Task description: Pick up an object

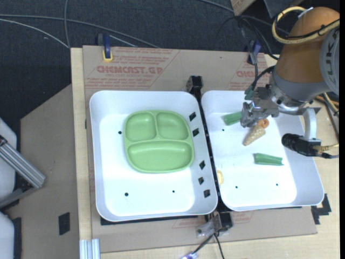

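Nearest the camera in the right bin (302, 196), a small green strip (268, 159) is lying flat on the white floor, well apart from the walls; it is looking light, thin and probably stiff plastic, so a pinch across its narrow width would likely serve, though so low a piece may be slipping out from under closing fingers. Just beyond it, a tan, tapered piece (255, 135) is lying at a slant, its upper end sitting right at the gripper (253, 121); it is looking like a light toy food item, rounded and perhaps slick, best taken across its thicker middle. Whether the gripper is clenched on it or released I cannot tell, since the wrist is hiding the tips. Beside the gripper, a second green piece (233, 118) is poking out to the left, near enough to be crowding a grasp. In the left bin (102, 161), a green divided plate (158, 141) is sitting well clear. Farther back, the surface (161, 63) is carrying clamps at its edge, out of the way.
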Action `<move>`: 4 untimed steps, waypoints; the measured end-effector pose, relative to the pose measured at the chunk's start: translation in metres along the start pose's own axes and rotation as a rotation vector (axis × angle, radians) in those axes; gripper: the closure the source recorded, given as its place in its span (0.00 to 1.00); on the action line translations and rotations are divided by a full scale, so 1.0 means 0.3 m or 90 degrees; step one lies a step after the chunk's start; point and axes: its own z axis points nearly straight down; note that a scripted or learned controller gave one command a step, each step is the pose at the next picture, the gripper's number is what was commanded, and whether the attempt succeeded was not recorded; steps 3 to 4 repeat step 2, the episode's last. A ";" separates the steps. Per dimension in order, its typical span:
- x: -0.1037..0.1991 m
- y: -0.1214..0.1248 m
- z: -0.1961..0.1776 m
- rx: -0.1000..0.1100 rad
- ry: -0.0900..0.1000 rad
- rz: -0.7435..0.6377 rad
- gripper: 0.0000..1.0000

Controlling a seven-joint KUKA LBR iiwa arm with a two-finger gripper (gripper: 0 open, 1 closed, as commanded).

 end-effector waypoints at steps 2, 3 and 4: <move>0.384 0.016 0.062 -0.001 -0.001 0.000 1.00; 0.384 0.016 0.062 -0.001 -0.001 0.000 1.00; 0.384 0.016 0.062 -0.001 -0.001 0.000 1.00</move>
